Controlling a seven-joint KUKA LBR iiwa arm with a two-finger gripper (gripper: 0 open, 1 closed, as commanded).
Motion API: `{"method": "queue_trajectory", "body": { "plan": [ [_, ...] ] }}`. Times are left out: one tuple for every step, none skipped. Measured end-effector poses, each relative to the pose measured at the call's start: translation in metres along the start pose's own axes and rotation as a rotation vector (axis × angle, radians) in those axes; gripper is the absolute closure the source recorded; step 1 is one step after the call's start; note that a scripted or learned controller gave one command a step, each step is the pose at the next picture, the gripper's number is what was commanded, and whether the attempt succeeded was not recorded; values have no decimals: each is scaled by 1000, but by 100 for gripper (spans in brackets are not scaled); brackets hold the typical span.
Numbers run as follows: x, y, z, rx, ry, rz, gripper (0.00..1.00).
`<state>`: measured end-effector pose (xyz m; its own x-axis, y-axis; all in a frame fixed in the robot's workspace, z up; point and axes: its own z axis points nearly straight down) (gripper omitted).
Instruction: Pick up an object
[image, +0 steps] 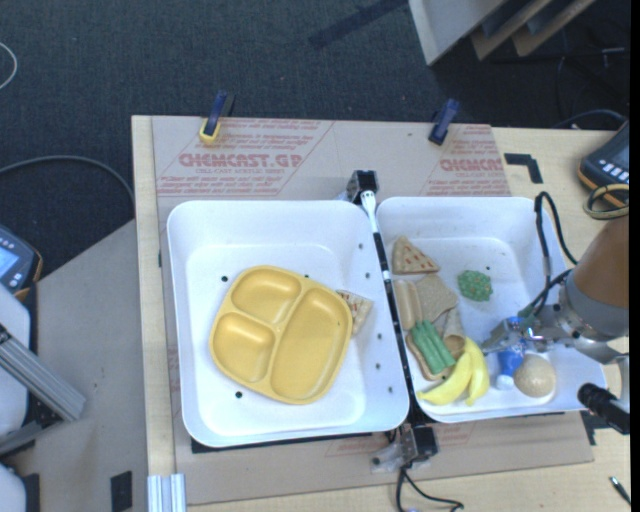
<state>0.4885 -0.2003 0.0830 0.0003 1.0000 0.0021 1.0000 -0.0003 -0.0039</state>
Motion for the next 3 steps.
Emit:
{"method": "queue_trajectory", "body": {
  "plan": [
    [0, 1, -12, -5, -2, 1, 100],
    [-7, -3, -72, -10, -6, 1, 100],
    [-6, 7, -120, -9, -5, -1, 100]
  ]
}}
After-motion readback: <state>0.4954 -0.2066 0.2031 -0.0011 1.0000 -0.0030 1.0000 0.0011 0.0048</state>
